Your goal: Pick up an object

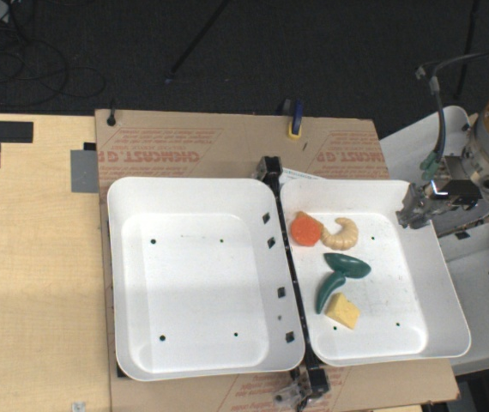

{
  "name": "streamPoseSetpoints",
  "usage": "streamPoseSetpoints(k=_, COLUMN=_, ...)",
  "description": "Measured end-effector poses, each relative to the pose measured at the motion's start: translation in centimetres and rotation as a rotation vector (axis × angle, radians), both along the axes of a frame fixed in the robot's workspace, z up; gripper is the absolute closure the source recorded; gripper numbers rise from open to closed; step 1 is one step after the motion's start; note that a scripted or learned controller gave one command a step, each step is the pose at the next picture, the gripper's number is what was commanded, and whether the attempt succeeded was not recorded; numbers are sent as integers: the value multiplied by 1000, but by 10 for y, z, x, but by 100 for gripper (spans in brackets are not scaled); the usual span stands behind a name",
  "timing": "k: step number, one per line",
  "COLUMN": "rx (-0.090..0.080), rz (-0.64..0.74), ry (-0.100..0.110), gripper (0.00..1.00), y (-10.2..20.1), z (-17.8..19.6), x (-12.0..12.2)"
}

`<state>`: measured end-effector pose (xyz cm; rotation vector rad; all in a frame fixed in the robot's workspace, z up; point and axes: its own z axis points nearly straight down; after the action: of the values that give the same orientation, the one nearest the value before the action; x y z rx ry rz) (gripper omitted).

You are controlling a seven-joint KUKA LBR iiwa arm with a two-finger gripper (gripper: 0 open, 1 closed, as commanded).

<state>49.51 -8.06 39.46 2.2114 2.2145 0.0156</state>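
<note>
The yellow wedge-shaped block is seen lowest in the right-hand shallow white bin, nearest the camera. The tool is placed over that bin's right rim, and whether it is open or closed cannot be told; nothing is seen in its hold. Outward from it, well apart, a pale curved croissant-like piece is found beside an orange rounded lump; below them lie two dark green curved pieces. The left-hand shallow white bin sits alongside on the bench.

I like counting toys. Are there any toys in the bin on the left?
No, the left bin shows just its bare white floor, while the orange piece and the other toys lie in the right bin.
</note>
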Motion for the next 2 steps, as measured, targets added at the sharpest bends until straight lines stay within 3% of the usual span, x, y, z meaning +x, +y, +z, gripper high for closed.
streamPoseSetpoints(k=1, rx=4, rz=0, ry=31, gripper=100, y=33, z=-134, x=6)
streamPoseSetpoints(k=2, rx=0, rz=-6, ry=16, gripper=100, y=-11, z=-97, x=-20)
